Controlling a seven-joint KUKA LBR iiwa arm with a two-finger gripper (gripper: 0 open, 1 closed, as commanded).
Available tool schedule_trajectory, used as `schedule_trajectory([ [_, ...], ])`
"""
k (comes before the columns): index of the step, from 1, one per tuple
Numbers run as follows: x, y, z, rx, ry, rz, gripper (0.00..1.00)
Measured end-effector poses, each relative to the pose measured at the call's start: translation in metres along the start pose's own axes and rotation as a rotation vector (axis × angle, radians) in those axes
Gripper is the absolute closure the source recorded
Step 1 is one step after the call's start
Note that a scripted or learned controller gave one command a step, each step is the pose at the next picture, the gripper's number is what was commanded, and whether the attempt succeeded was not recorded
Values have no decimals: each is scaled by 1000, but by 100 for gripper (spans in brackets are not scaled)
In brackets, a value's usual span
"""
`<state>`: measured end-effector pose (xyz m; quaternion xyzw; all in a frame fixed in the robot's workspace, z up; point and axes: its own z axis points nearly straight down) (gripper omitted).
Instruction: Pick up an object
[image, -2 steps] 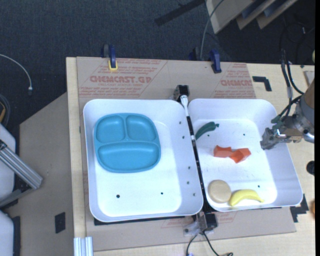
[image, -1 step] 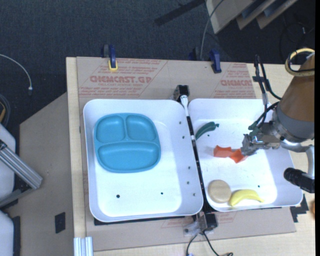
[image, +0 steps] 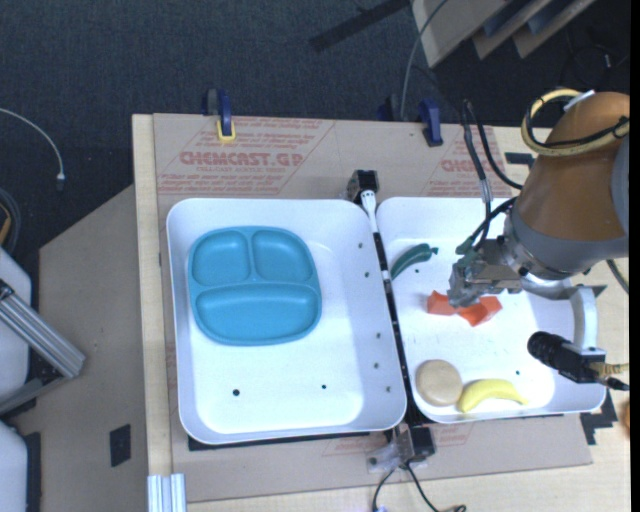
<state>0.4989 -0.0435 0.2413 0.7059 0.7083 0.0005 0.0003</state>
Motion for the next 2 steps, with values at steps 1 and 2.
schedule_trajectory([
  [1,57,-3,14,4,2,-2,100],
  [2,113,3,16,0,0,-2,100],
])
